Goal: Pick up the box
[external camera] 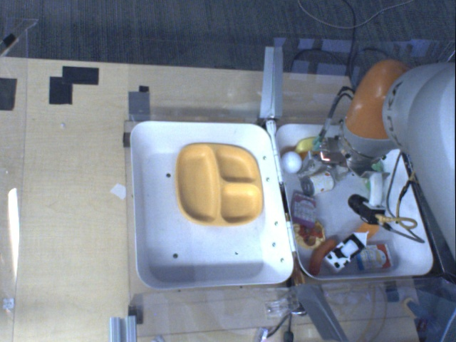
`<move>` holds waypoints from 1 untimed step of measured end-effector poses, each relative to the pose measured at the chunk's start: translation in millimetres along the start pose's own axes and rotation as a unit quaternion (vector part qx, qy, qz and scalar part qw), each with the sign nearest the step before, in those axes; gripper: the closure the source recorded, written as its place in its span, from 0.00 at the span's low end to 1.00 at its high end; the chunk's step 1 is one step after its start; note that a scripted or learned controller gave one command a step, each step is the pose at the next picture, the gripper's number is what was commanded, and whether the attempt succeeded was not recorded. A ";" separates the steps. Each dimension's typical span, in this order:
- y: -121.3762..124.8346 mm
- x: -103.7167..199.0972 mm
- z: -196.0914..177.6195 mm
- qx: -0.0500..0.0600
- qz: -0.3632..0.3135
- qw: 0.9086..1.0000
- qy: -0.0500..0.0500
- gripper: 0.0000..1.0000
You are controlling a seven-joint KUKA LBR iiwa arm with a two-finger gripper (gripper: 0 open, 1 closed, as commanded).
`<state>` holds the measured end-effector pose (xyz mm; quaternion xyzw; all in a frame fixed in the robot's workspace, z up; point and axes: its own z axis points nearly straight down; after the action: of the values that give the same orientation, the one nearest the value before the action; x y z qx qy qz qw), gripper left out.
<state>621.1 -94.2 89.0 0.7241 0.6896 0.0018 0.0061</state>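
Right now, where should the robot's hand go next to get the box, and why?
Probably toward the near end of the right bin. The gripper hangs over the far end, among a white ball and a small can. What looks like the box, black and white, lies at the near end beside the scissors.

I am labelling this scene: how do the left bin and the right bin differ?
The left bin holds one yellow compartment tray; the right bin holds many small mixed items, among them a white ball. The gripper hangs over the right bin, not the left bin. Both are shallow and white.
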 end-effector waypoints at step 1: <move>-94.4 3.1 -1.3 0.000 0.015 1.000 0.003 0.00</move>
<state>526.9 -86.5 89.2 0.7341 0.6791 0.0044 0.0036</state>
